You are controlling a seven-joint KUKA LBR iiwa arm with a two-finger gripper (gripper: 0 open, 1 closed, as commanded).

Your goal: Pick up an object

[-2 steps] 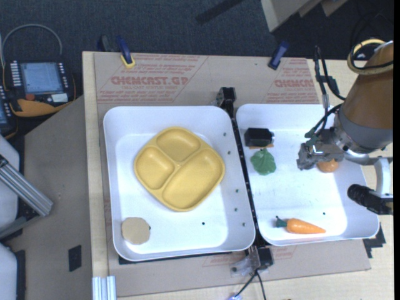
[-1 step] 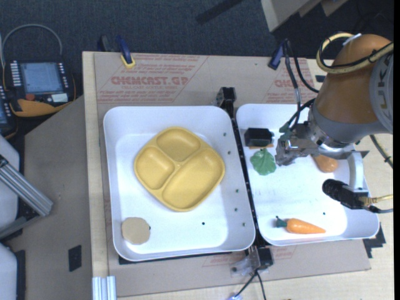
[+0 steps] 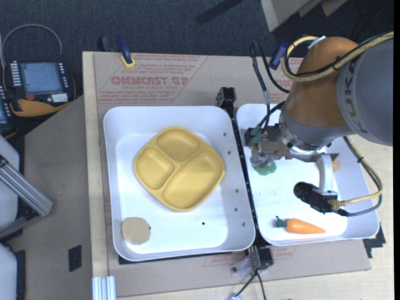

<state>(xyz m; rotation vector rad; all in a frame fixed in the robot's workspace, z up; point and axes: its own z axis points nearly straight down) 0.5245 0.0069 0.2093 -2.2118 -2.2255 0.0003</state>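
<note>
Overhead, at a slant: two shallow white bins side by side on a bench. Left bin (image 3: pixel 115 167) with a yellow divided plate (image 3: pixel 180 167) near its middle, three compartments, turned at an angle to the bin walls. Near the front left corner of the same bin, a small tan round disc (image 3: pixel 135 230), flat on the floor, well apart from the plate. Right bin (image 3: pixel 359 230) largely covered by the arm (image 3: pixel 337 89), grey with an orange band, reaching in from the right. Gripper (image 3: pixel 265 158) low over the back left part of the right bin, just beside the wall shared with the left bin. Directly under the gripper, a small green thing (image 3: pixel 265 167), partly hidden by the hardware; too little visible to name it. Whether green thing sits between the fingers or merely beneath them: cannot tell; likewise cannot tell if gripper released or clenched. At the front of the right bin, an orange carrot (image 3: pixel 304 227) with a green tip, lying flat, roughly along the front wall, well apart from the gripper. Between gripper and carrot, a black fitting (image 3: pixel 314 197) with a yellow cable attached, hanging off the arm. Off the bench at far left, a handheld controller (image 3: pixel 39 83) with a screen.
</note>
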